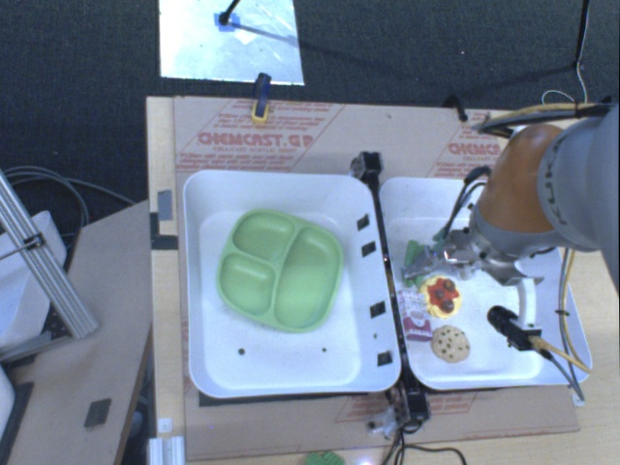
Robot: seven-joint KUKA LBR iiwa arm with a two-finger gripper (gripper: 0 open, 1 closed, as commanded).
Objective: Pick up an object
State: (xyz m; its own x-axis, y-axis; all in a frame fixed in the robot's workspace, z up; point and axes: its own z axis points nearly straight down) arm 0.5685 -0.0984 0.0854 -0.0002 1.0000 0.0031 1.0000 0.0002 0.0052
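1. Bins sit side by side in the middle of the frame; the left shallow white bin point(208, 356) holds a light green plastic plate with three sections point(281, 270), and it lies flat near the bin's middle.
2. The right shallow white bin point(412, 197) holds the small toys; a round red and yellow toy like a tiny pizza point(443, 295) lies near its middle; a tan round cookie with dark chips point(450, 343) lies just below that; a small white and dark red packet point(416, 316) lies to their left, near the wall between the bins; a small green piece point(417, 254) lies above the packet.
3. The grey arm with the orange band point(523, 187) reaches in from the right of the frame and bends down over the right bin; I think it is low there because the toys to pick are all in that bin.
4. The two-finger gripper point(438, 263) is just above the red and yellow toy and just beside the green piece; I cannot tell if the pincer is open or closed, and I cannot see any toy inside it.
5. I think the pick is not done yet; all the toys look like they lie on the bin floor.
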